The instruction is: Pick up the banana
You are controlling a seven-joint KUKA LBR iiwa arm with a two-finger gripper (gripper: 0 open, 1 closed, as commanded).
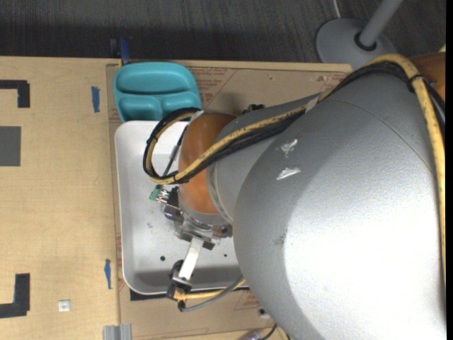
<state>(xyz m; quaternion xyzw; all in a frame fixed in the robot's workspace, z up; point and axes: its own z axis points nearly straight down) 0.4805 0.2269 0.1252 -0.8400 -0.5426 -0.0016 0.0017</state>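
Over the white bin (134,190), the arm (333,211) hangs low with its pincer (185,222) near the bin floor. You cannot tell whether it is released or clenched. The banana is hidden, presumably beneath the arm, so count the pickup as unproven.

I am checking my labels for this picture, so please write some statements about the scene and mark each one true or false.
1. The arm's orange band hangs over the white bin. True.
2. The arm enters from the picture's left. False: it enters from the right.
3. A teal tray sits at the bin's far end. True.
4. The bench top is green. False: it is tan brown.
5. Some blue tape marks lie on the bench top, left of the bin. True.
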